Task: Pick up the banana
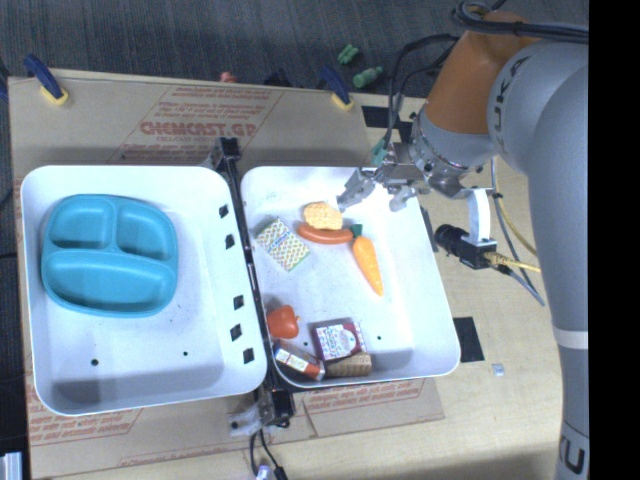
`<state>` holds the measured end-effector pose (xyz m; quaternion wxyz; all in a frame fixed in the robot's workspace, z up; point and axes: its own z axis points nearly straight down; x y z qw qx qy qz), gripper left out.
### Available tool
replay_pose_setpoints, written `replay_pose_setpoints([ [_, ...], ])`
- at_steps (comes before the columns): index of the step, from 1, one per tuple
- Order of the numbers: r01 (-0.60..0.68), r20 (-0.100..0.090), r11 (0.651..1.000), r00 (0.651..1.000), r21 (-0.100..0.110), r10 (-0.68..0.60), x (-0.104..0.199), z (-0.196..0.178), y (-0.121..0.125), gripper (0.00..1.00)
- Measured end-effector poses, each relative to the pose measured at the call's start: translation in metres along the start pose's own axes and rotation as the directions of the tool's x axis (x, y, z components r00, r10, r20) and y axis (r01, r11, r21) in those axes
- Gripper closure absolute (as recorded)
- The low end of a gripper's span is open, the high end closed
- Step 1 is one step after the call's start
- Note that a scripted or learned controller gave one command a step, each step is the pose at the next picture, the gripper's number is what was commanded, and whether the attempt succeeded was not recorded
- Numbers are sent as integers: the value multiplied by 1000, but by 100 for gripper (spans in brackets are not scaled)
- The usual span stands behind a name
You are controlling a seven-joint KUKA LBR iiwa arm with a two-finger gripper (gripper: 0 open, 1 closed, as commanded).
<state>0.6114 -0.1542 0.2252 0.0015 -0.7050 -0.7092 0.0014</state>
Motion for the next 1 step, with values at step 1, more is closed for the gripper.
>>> replay_pose_setpoints([
  [1, 145, 2, 989, 989, -10, -145, 25, 129, 13, 0],
])
